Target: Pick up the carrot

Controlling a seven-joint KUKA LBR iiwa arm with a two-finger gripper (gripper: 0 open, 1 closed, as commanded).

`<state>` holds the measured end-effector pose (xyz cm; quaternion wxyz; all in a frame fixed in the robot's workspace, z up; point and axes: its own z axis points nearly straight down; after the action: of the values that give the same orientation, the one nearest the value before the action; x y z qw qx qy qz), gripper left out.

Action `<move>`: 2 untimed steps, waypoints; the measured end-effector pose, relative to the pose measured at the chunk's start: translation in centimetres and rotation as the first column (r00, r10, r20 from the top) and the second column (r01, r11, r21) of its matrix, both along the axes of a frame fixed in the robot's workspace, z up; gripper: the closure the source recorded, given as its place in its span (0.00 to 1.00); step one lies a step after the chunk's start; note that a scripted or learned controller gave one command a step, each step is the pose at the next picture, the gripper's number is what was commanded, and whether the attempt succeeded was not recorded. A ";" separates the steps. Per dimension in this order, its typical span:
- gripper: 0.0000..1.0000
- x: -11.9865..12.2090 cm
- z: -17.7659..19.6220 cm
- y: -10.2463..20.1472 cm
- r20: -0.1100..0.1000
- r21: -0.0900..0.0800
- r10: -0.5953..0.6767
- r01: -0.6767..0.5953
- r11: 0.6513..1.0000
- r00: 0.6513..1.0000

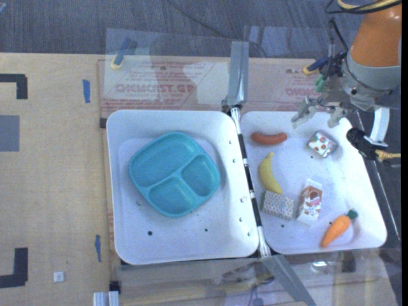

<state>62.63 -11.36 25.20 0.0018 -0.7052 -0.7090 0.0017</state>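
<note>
The carrot lies in the near right corner of the right bin, green top pointing far-right. Just left stand a small carton and a patterned packet, then a banana. The gripper hovers over the far edge, fingers spread and empty.

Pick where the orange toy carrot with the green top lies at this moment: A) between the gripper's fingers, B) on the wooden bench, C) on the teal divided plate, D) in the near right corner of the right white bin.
D: the orange toy carrot lies in the right white bin, in its near right corner, far from the gripper.
</note>
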 end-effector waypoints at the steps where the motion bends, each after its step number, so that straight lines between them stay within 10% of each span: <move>1: 0.00 -6.0 -3.7 -5.5 0.001 0.002 0.200 -0.200 0.980 0.980; 2: 0.00 -10.3 -13.3 -8.9 0.031 -0.009 0.086 -0.086 0.996 0.996</move>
<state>52.37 -20.30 11.85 -0.0121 -0.6739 -0.7387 -0.0068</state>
